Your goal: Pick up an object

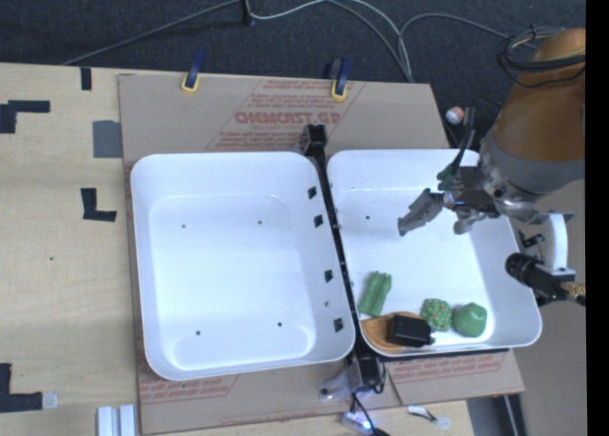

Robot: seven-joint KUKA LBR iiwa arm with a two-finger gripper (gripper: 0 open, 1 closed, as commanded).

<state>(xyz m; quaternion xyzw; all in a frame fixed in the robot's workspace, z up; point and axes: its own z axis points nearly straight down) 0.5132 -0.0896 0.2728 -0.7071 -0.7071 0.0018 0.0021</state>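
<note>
Dark carpet runs across the top of the view, with thin cables (314, 6) trailing over it, and below it a wooden bench (57, 263) carries a sheet of printed cardboard (276, 115) held by two clamps (194, 74) at its far edge. Black tape marks (93, 204) dot the wood to the left. On the cardboard sit two white bins side by side, joined along a dark seam with clips. The left bin (228, 263) lies well away from the fingers, across that seam. The right bin (419, 187) is under the arm (542, 129), which reaches in from the right with its orange band high at the edge. The gripper (440, 216) hangs over the upper middle of this bin, its two grey fingers (416, 214) spread apart and released, with nothing between them. All the objects lie toward the near rim, well apart from the fingertips. A ridged green piece (377, 293) lies below and slightly left of the fingers, near the seam. Further toward the front corner a wooden spoon or scoop (381, 331) rests with a black block (410, 331) on top of it. Just beside the block sits a bumpy green ball (437, 313), touching or nearly touching a smooth green lump (469, 319) on its right.
</note>
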